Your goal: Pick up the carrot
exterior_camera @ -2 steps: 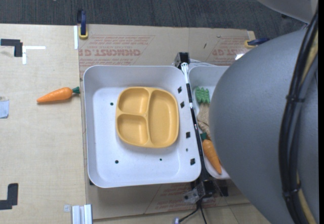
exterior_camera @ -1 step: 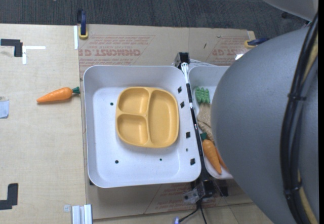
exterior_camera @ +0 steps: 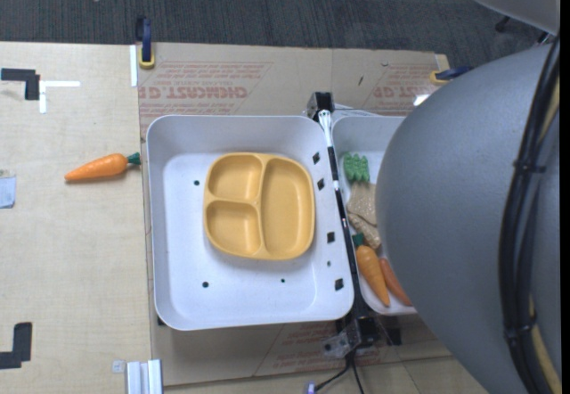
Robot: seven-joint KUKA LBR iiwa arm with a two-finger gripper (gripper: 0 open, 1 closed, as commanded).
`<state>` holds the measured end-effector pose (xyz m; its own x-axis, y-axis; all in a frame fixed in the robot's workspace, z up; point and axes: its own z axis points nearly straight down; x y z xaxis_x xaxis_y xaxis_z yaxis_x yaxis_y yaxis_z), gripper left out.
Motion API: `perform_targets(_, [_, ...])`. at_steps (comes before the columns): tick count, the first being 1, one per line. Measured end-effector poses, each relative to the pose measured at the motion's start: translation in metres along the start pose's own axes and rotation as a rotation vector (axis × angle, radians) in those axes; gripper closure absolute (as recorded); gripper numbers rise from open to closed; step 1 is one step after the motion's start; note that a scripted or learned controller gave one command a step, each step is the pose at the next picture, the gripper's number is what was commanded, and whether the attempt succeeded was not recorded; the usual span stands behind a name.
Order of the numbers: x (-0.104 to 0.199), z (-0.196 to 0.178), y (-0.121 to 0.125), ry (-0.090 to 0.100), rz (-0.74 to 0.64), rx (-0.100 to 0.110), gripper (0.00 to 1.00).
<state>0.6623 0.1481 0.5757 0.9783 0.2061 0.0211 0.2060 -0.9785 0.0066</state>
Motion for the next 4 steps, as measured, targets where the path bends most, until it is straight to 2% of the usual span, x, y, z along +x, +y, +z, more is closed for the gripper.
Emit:
perform_targets(1, [0.000,0.000,0.000,-0.001,0.000,0.000,0.00])
perform_targets(2, [0.002,-0.007,0.000,0.003,-0.010,-0.001,1.00])
perform_targets(3, [0.002,-0.007,0.000,0.002,-0.011,0.000,0.00])
perform_targets(4, [0.003,-0.014,0.000,0.005,-0.021,-0.001,1.00])
